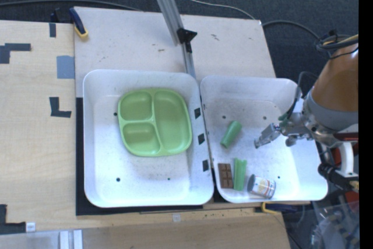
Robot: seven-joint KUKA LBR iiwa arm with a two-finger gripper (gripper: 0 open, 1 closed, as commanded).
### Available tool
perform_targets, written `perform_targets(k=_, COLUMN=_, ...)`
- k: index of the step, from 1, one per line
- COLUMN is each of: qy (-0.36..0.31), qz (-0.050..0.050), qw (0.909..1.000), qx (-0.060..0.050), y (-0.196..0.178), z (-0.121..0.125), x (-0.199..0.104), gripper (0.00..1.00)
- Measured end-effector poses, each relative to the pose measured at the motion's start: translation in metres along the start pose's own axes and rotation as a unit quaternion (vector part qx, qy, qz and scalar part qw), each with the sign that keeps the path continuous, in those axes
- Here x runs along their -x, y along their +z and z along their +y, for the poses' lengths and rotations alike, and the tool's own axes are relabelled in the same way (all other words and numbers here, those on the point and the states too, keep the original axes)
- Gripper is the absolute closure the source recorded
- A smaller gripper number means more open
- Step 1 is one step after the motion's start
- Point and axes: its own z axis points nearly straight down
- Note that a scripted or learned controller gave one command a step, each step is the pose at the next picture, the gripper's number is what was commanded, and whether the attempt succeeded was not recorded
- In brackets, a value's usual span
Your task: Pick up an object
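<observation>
In the right bin lie a green cylinder, a flat green block, a brown chocolate-like bar and a small can on its side. My gripper hangs over the middle of this bin, a little to the right of the green cylinder and above the can. Nothing shows in its grasp. The grey arm with its orange band comes in from the right edge.
The left bin holds a green divided plate. A slanted metal pole runs down to the seam between the bins. A blue-and-yellow clamp lies on the bench at the back left.
</observation>
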Motion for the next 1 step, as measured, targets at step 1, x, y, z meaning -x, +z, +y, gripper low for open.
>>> perform_targets(k=1, qy=0.000, qz=0.000, qw=1.0000, qx=0.000, y=0.0620, z=0.0007, x=0.0060, gripper=0.00)
